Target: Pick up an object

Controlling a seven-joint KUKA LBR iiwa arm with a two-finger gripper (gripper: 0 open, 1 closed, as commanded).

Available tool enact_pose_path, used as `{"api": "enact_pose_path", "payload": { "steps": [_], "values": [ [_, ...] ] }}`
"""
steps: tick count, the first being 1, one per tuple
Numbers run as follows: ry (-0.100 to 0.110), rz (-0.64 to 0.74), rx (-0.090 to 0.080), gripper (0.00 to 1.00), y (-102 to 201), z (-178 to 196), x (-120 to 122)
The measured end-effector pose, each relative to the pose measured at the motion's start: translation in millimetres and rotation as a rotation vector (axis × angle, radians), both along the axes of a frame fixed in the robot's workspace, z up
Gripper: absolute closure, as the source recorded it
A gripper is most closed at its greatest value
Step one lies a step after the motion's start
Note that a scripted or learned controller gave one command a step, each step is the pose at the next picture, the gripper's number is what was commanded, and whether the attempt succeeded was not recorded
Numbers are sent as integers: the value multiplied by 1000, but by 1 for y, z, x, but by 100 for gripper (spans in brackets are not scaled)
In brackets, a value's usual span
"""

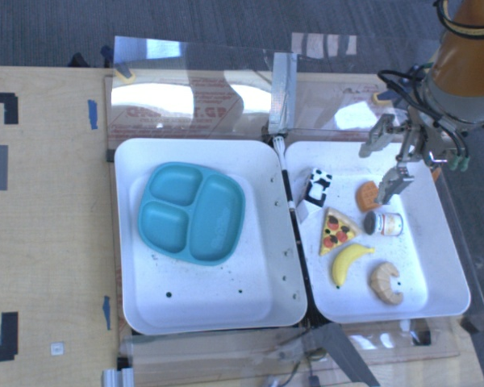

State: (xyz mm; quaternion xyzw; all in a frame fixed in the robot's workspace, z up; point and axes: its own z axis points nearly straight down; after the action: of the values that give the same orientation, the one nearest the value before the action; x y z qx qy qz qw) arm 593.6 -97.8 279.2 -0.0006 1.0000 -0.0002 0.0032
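We note the gripper [387,164] hanging over the right bin [448,252] near its far edge, fingers spread, nothing between them. No object lifted yet. Just beneath sits an orange piece [368,195], with a small jar [385,223], pizza slice [336,230], banana [348,263] and croissant [386,283] toward the near edge. Descent, closing and lifting remain, we judge.

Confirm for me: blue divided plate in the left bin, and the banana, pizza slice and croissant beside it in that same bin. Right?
Not quite. The blue divided plate does sit in the left bin, but the camera view shows the banana, pizza slice and croissant in the right bin, not beside the plate.
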Motion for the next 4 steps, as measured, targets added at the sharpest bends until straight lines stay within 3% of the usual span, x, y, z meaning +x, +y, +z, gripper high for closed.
{"api": "enact_pose_path", "payload": {
  "steps": [1,2,3,4],
  "values": [
    [9,-149,2,0,-27,-91,3],
    [0,-210,1,0,-9,-182,62],
    [-9,-208,1,100,-7,-170,64],
    [-4,-311,7,100,86,-88,17]
  ]
}}
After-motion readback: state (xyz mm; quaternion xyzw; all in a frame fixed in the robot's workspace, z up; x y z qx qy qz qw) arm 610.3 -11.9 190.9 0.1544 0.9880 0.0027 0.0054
